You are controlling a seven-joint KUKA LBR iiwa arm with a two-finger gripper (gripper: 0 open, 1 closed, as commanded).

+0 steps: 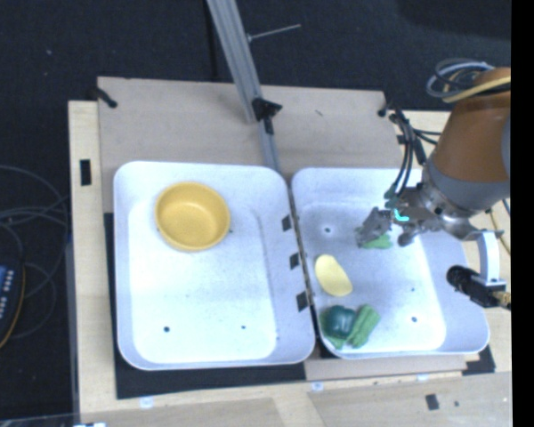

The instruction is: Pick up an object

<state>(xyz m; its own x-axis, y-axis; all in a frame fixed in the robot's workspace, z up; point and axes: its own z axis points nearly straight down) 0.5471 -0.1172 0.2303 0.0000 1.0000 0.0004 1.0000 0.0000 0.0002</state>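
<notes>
My gripper (389, 232) hangs low over the back middle of the right bin (427, 323), reaching in from the right. Its two grey fingers (370, 229) stand apart, so it is open. A small light green object (378, 242) lies just under and between them, partly hidden by the left finger; I cannot tell whether they touch it. Nearer the front lie a yellow oval object (332, 276), a dark green round object (338, 320) and a light green elongated object (365, 325) leaning against it.
A yellow bowl (192, 215) sits at the back left of the left bin (205, 327). A grey metal pole (240, 56) slants down to the divider between the bins. Cables run along the arm at the right.
</notes>
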